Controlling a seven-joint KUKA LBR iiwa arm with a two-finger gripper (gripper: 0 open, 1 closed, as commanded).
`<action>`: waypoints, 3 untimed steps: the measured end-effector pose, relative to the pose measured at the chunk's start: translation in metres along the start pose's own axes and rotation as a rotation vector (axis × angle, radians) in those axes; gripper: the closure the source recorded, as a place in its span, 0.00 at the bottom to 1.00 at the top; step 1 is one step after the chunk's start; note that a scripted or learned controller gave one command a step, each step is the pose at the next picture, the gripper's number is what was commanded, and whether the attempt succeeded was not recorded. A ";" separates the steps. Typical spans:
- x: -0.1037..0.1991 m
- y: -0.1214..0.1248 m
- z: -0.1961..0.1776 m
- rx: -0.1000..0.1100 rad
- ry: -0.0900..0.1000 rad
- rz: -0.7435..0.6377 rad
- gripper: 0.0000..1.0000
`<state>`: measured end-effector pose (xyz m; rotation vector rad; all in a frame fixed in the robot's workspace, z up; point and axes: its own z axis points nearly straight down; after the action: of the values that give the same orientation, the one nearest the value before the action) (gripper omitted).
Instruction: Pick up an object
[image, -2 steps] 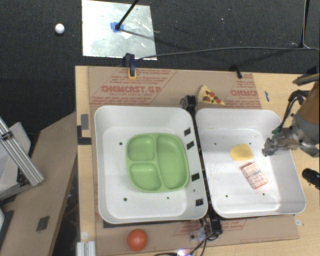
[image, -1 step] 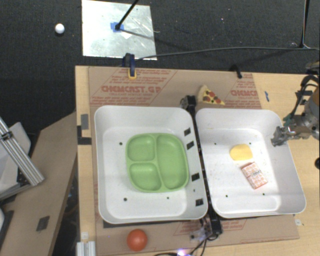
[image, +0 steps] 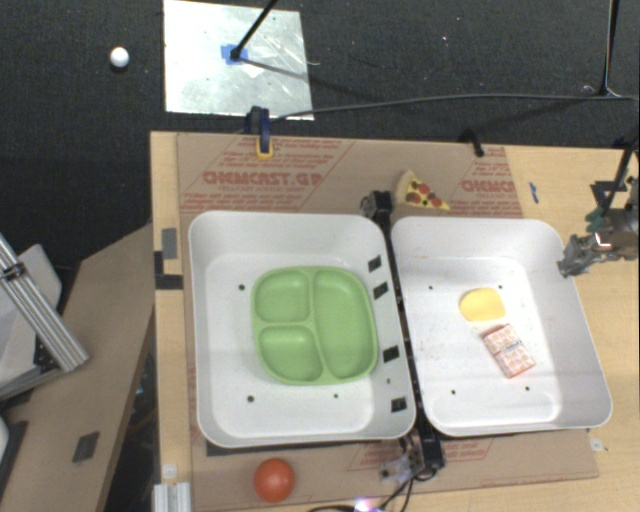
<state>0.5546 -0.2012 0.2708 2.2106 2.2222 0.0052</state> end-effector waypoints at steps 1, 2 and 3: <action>0.047 -0.002 0.013 0.006 0.004 -0.003 1.00; 0.092 -0.001 0.013 0.005 0.004 -0.004 1.00; 0.146 -0.002 0.008 0.004 0.005 -0.005 1.00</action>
<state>0.5519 -0.0550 0.2619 2.2098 2.2321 0.0054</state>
